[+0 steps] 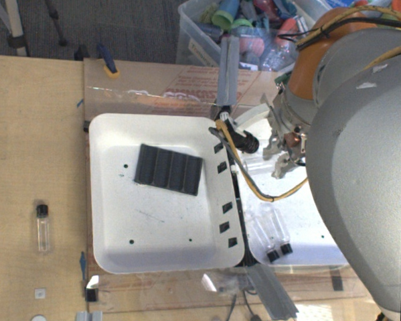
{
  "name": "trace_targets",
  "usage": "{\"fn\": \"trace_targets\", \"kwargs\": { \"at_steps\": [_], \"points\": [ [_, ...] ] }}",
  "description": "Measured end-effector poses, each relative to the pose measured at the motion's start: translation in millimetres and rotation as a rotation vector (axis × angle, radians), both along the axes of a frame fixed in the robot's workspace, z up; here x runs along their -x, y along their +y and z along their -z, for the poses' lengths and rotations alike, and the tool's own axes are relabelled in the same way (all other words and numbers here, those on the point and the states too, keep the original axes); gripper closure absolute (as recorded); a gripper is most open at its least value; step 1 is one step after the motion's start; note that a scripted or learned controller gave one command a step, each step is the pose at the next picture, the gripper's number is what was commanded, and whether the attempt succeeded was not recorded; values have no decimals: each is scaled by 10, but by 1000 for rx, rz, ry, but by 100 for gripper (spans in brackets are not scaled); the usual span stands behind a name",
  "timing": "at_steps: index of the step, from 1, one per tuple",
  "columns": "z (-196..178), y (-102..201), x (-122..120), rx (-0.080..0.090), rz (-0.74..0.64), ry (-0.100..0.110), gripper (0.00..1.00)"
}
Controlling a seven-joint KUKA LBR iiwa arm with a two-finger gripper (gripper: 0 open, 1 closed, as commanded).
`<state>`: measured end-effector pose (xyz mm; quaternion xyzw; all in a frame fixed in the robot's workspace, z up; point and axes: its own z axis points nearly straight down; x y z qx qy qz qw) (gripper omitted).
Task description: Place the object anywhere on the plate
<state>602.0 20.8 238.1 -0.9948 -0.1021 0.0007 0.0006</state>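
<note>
While the gripper [283, 158] hangs over the right bin's [316, 246] back half (its opening cannot be told), the clear object [269, 227] lies frontward; the plate [168, 169] occupies the left bin [108, 252].

Single fixed camera above the bench [28, 114], looking down at a slant — far edge of the scene at top of frame, near edge at bottom. Left bin [102, 252] sits fully in frame, mid-distance. Right bin [316, 253] is partly covered by the arm [368, 165], which enters from the right — close to the lens, bulking large.
</note>
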Motion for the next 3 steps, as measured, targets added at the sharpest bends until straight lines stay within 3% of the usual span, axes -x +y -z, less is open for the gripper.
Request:
{"fn": "trace_targets", "kwargs": {
  "at_steps": [1,2,3],
  "points": [
    [106,524,523,0,-244,4,100],
    [236,1365,1050,1,-244,1,100],
    [745,1986,1151,1,-164,-1,100]
  ]
}}
